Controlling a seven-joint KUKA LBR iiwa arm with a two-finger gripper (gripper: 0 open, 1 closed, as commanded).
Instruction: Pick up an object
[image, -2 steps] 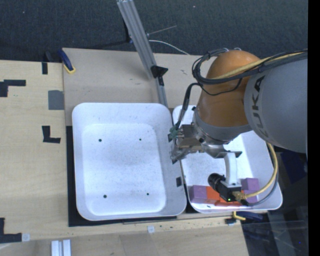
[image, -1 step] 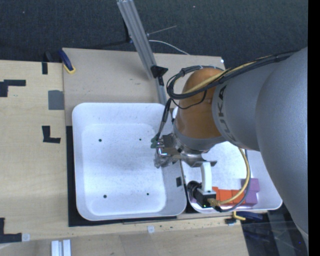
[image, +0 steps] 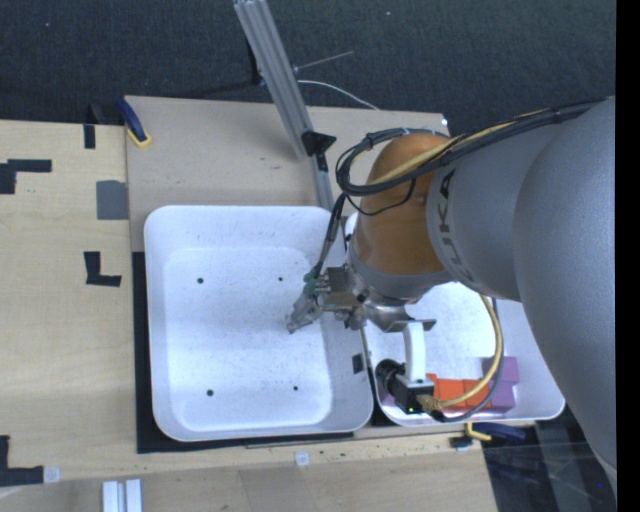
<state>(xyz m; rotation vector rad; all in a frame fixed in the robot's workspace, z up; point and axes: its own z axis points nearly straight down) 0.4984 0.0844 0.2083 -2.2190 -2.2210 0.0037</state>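
In the left bin (image: 160, 300), near its right wall and about midway along it, the gripper (image: 298, 320) stands low over the white floor. Whether it is wide or narrow cannot be told at this angle, and nothing can be seen held in it. The arm (image: 560, 220) reaches in from the right. Its orange band (image: 400, 215) sits above the divide between the two bins.

In the right bin (image: 548, 405), two candidate objects lie against the near wall:
- An orange block (image: 455, 387), partly crossed by the robot's cable.
- A purple block (image: 507, 382), just beside the orange block on its right, and partly hidden by the arm.

Both blocks lie to the right of the gripper and nearer the lower edge of the view. They are in the other bin and well apart from the gripper. The arm covers most of the right bin's floor.

Four dark dots (image: 200, 281) mark the left bin's floor. Both bins rest on the pale bench (image: 60, 330).
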